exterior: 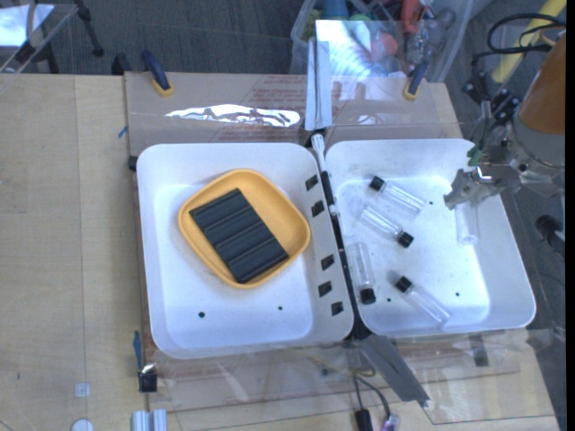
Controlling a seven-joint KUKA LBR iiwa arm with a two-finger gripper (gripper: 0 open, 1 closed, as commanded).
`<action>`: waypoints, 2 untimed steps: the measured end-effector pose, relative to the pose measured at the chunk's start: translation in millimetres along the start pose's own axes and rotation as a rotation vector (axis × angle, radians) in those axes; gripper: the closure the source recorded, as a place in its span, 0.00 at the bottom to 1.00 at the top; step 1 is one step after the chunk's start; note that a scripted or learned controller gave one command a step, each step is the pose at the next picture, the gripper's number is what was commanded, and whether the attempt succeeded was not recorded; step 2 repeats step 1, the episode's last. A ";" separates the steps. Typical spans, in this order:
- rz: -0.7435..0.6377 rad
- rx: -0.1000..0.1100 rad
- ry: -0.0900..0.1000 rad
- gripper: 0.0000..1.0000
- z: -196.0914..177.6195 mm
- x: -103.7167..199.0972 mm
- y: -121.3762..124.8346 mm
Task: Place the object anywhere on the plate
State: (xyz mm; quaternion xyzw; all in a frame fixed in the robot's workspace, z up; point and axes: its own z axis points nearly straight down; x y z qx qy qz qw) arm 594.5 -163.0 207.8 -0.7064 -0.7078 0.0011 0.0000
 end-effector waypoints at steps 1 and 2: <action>0.000 0.000 0.000 0.00 -0.2 0.0 0.1; 0.000 0.000 0.000 0.00 -0.2 0.0 0.1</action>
